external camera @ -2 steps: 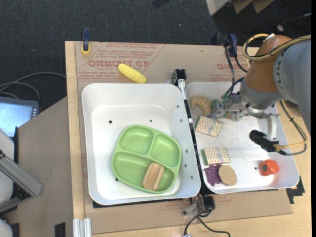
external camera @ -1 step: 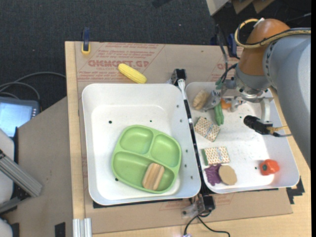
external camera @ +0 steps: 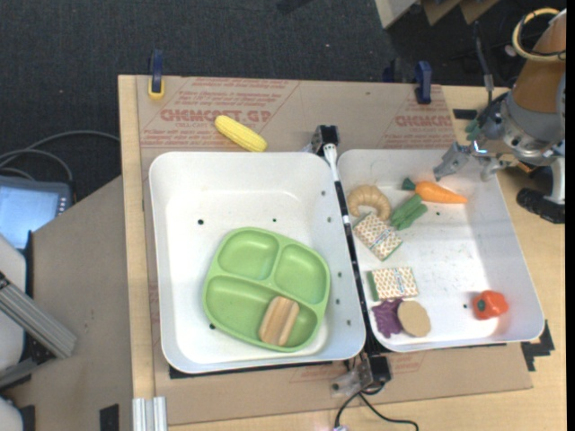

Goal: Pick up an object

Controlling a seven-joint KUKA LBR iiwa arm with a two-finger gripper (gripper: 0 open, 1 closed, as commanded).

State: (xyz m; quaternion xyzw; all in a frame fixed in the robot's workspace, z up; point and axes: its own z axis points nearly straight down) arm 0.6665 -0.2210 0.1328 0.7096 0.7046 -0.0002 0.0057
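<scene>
1. Green divided plate [external camera: 267, 287] sits in the left bin [external camera: 180, 196]; it serves as the landmark here. A hot dog bun [external camera: 279, 320] lies in its nearest compartment.
2. Right of the plate, in the right bin [external camera: 517, 268]: a purple item [external camera: 386, 313] touching a tan round cookie [external camera: 414, 319], and a patterned cracker [external camera: 394, 283] just above them.
3. Far right of the plate, a red tomato [external camera: 489, 304] sits alone.
4. Beyond and right of the plate: a second patterned cracker [external camera: 376, 235], a pretzel-like bread ring [external camera: 369, 200], a green vegetable piece [external camera: 408, 212], and a carrot [external camera: 437, 192].
5. The gripper [external camera: 467, 160] hangs over the right bin's far edge, just past the carrot, fingers spread and holding nothing.
6. Farthest from the plate, a corn cob [external camera: 240, 134] lies on the cardboard [external camera: 287, 106] outside both bins.
</scene>
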